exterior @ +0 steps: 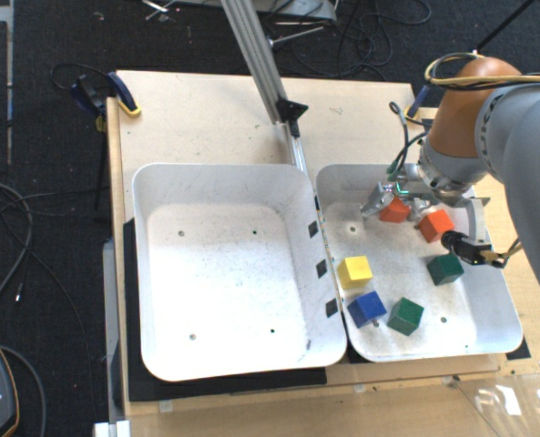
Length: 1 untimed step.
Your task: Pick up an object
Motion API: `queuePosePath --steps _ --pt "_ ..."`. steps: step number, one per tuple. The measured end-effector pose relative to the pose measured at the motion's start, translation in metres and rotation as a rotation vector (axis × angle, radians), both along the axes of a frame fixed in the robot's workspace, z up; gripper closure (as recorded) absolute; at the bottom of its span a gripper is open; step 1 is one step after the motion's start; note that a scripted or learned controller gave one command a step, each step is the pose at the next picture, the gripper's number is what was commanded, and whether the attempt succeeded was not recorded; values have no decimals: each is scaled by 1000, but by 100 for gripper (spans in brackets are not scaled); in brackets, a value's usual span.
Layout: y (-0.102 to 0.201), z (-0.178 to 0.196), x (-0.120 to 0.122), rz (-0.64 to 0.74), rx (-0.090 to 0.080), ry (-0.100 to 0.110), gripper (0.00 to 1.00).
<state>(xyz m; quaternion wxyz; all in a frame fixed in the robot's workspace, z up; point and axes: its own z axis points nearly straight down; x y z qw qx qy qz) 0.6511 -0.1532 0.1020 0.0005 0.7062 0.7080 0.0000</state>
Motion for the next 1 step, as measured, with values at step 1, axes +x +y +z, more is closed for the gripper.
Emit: queuePosePath --steps 1 --pt "0 10 0 2 -1 -1 100"
